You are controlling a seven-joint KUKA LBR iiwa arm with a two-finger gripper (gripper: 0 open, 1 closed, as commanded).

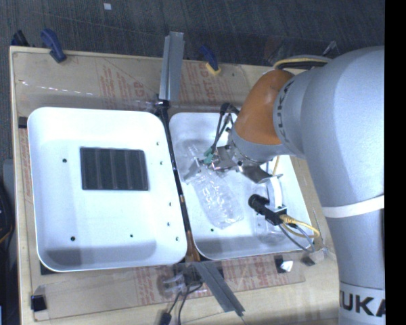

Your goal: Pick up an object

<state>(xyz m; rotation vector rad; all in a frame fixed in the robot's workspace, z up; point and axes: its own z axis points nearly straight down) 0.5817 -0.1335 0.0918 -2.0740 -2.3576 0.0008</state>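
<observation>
A: Where is the two-finger gripper (215,162)?

B: Low in the right white bin (189,124), under the grey arm's orange wrist band (260,114). Whether it is released or clenched, I cannot tell.

A: And the object?

B: A crumpled clear plastic bottle (215,196) lies on that bin's floor, just beside the gripper, probably the target. The left white bin (47,181) holds a dark ribbed rectangular panel (114,169).

Overhead view of a bench with two white bins. The left bin (54,181), centre-left of frame, holds a dark ridged panel (114,169). In the right bin (223,249), a clear plastic bottle (216,198) lies under the grey arm's gripper (220,160).
</observation>
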